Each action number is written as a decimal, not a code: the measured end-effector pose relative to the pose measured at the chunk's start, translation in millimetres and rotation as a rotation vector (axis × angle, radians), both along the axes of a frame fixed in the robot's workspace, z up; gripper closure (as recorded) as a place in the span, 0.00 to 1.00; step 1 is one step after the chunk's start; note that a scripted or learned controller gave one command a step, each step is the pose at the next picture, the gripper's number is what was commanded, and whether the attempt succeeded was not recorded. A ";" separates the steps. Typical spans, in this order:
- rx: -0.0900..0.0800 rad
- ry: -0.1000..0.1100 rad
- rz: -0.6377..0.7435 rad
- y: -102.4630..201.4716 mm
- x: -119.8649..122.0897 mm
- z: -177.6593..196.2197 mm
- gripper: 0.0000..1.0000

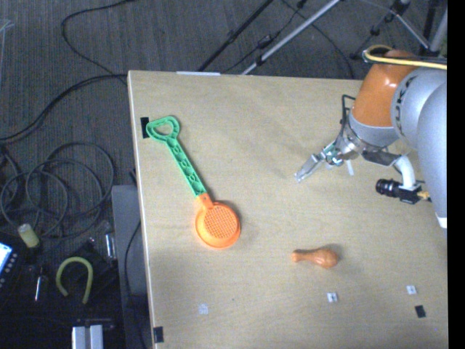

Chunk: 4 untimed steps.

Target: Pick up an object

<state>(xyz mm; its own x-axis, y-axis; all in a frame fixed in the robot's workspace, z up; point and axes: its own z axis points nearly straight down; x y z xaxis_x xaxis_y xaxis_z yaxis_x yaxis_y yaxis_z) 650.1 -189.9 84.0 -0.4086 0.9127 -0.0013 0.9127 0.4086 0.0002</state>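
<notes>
A toy skimmer with a green handle and a round orange head lies on the left part of the tan bench top, its handle running up and to the left. An orange drumstick-shaped toy lies lower, right of the middle. My gripper hangs at the right side, pointing down and to the left, above bare surface. It is well above the drumstick toy in the view and far right of the skimmer. I see nothing in it.
The grey arm with its orange band fills the upper right. A black fitting sticks out below the wrist. Small dark and white markers dot the bench's lower right. Cables and tripod legs lie on the floor beyond the left and far edges.
</notes>
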 end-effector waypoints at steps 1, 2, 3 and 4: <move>0.001 -0.002 0.000 -24.4 19.3 8.9 0.00; -0.001 0.001 0.073 17.2 18.4 -0.1 0.00; -0.001 0.001 0.073 17.2 18.4 0.0 0.00; -0.001 -0.002 0.073 18.1 19.3 10.4 1.00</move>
